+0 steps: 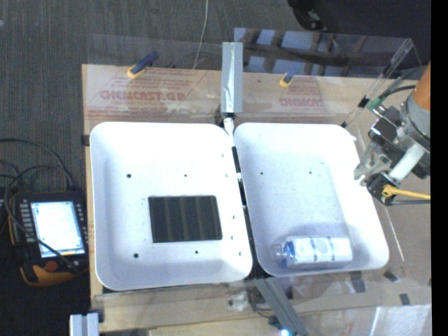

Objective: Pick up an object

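The plastic bottle (317, 250) is seen lying on its side in the right bin (301, 145), near the front wall. The gripper (381, 168) is parked over the bin's right rim, probably for clearance; its state can't be told, nothing visibly held.

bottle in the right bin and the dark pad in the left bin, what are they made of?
Bottle: looks like clear plastic with a white-and-blue label; it shows a glossy sheen and a see-through end. Dark pad: matte black with parallel ridges, possibly rubber or foam; too coarse to tell which.
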Available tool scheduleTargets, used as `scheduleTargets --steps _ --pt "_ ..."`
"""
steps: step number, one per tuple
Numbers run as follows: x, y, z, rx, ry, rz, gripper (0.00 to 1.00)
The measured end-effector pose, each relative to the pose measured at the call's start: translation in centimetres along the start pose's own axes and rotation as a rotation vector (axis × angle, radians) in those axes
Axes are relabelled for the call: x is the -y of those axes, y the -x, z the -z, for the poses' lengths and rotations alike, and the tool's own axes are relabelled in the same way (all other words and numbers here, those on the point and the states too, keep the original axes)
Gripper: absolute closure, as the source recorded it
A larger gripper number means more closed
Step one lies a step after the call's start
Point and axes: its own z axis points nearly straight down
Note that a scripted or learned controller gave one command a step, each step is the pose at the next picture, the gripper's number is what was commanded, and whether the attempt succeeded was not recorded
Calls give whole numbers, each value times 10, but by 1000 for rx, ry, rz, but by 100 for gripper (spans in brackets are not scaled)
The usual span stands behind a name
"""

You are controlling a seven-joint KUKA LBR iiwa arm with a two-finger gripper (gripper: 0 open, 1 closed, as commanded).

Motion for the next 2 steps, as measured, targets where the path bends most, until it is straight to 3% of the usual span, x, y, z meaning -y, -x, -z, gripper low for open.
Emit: scheduleTargets --steps 1,2 --pt "45 -40 10 -8 -2 -469 100" --pt "9 -12 -41 -7 -3 -52 100"
